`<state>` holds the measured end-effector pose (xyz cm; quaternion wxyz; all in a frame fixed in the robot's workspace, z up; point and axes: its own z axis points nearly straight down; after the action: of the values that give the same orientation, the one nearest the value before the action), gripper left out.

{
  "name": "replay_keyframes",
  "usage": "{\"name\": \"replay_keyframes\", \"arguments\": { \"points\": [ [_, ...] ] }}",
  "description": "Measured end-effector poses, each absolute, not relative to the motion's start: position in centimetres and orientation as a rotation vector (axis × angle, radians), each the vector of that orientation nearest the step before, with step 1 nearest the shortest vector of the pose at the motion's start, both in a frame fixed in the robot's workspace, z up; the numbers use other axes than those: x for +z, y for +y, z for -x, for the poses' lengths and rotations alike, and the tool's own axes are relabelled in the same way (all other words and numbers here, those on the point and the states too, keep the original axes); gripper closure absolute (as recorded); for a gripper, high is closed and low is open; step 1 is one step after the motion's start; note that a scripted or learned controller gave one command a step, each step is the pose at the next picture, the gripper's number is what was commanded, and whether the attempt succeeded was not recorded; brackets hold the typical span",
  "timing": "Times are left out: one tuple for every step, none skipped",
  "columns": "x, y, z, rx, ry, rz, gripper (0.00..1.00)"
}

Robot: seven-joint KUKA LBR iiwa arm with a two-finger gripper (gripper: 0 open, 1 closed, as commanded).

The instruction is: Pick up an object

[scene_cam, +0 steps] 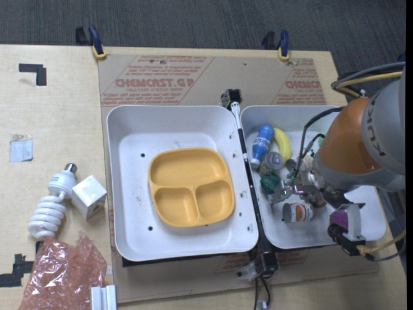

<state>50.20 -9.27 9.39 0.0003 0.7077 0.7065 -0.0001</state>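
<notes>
Two bins, arm low over the right one

Your gripper [298, 185] hovers among clutter in the right bin [377, 228]; whether it is open or closed, you cannot tell. Nothing looks lifted yet. Nearest, at its five o'clock, lies a small white jar [298, 212] on its side. Next, you would descend and close.

Two bins are being carried side by side on the worktop [51, 128]: the left bin [129, 237] is holding a divided tray [191, 187] at its middle, while the right bin [258, 118] is holding a bottle [261, 143], a banana [282, 143] just right of it, and a small jar [298, 212] nearer the front. Left of the bins, a spiral bulb [50, 205], a small cube [89, 196] beside it and a crumpled bag [61, 276] in front are being borne by the worktop.
</notes>
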Motion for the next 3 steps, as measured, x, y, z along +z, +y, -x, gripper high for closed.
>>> {"name": "replay_keyframes", "arguments": {
  "points": [
    [10.38,-9.32,-50.29,0.001,2.218,-2.222,1.00],
    [10.38,-9.32,-50.29,0.001,2.217,-2.223,0.00],
    [11.37,-9.39,-50.41,0.002,2.216,-2.220,1.00]
  ]
}}
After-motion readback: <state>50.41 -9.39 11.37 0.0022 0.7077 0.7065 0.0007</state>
